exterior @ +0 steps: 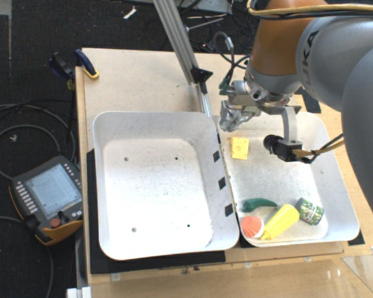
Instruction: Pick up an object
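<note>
- Gripper (231,124) hanging over the far left corner of the right bin (336,191) — how far open, cannot tell; nothing seen between the tips.
- Just below and beside it, a yellow holed block (239,148) lying flat on the bin floor, apart from the tips.
- Grey arm (336,48) with orange band reaching in from the right.
- Clustered at the near edge of the same bin — a green curved piece (259,203), a yellow bottle-shaped toy (280,221) touching an orange-red round item (252,226), and a small green patterned can (310,212).
- Left bin (112,166) alongside, rims overlapping.
- Teach pendant (46,197) on the floor, well left of the bench.
</note>
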Controlling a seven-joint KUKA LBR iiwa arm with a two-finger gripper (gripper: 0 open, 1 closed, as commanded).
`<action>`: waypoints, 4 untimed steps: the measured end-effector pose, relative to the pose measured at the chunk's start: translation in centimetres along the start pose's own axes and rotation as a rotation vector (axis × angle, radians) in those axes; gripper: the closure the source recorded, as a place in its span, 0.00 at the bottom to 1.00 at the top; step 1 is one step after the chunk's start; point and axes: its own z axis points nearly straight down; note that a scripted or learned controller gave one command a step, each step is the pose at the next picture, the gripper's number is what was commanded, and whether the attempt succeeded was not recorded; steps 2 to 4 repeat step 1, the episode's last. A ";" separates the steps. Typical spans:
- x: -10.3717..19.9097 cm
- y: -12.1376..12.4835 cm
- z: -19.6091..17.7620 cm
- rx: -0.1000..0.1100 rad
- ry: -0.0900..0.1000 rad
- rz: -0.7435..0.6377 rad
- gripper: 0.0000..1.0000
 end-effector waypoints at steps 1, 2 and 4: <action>6.1 1.5 1.1 -0.001 0.000 0.000 1.00; 6.1 1.5 1.1 -0.001 0.000 0.000 1.00; 6.1 1.5 1.1 -0.001 0.000 0.000 1.00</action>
